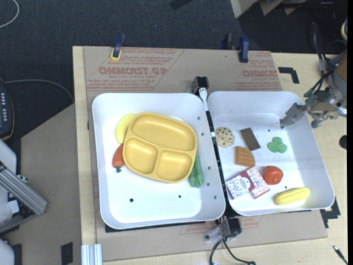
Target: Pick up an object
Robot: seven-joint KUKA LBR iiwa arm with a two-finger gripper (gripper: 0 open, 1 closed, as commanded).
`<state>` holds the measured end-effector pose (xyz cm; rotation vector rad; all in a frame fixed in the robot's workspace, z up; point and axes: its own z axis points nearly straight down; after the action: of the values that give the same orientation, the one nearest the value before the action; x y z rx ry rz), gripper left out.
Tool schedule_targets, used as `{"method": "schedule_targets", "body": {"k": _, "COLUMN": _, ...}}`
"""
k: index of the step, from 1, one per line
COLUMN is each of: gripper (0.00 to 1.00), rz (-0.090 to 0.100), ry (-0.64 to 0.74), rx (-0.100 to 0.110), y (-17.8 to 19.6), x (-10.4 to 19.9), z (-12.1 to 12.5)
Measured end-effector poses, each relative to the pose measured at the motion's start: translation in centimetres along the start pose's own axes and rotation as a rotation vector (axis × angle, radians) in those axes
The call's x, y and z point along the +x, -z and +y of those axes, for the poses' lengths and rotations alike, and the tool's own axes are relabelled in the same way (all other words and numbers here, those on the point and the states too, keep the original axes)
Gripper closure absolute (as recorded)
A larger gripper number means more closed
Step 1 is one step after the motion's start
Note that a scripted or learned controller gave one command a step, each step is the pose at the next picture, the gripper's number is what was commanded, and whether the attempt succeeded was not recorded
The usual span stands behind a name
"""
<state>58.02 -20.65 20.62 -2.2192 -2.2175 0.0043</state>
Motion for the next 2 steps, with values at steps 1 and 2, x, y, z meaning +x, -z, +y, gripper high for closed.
{"method": "schedule_targets", "body": {"k": 1, "gripper": 0.0, "rz": 0.001, "ry": 0.002, "rx": 0.001, "y": -6.0, "x": 0.4, "z": 0.7}}
{"method": "schedule_targets", "body": {"k": 2, "gripper": 0.0, "rz": 0.001, "ry": 0.002, "rx": 0.0, "y": -10.4, "x": 1.0, "z": 0.3}}
